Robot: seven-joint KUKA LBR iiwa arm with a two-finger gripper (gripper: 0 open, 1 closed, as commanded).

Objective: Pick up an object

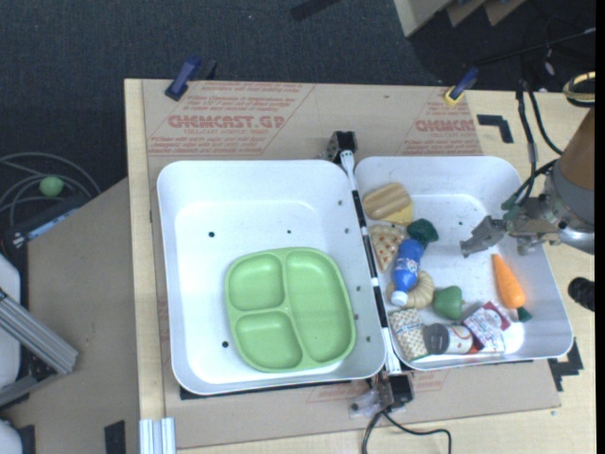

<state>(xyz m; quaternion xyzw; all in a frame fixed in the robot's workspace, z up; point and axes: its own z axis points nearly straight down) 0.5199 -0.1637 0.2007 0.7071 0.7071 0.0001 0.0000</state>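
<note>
My gripper point(492, 225) hovers over the right side of the right bin point(473, 180), its fingers open with nothing between them. An orange carrot point(509, 283) lies just below it. To its left are a dark green piece point(423, 230), a blue bottle point(407, 265) and a tan bread slice point(388, 200). A green pepper point(447, 301), a red and white packet point(488, 327) and a small dark can point(437, 339) lie along the bin's near side.
The left bin point(189, 253) holds a green divided plate point(288, 307). A waffle-like piece point(383, 247) and a checked cracker point(406, 325) lie by the divider between the bins. Bare white floor shows in the right bin's far right part.
</note>
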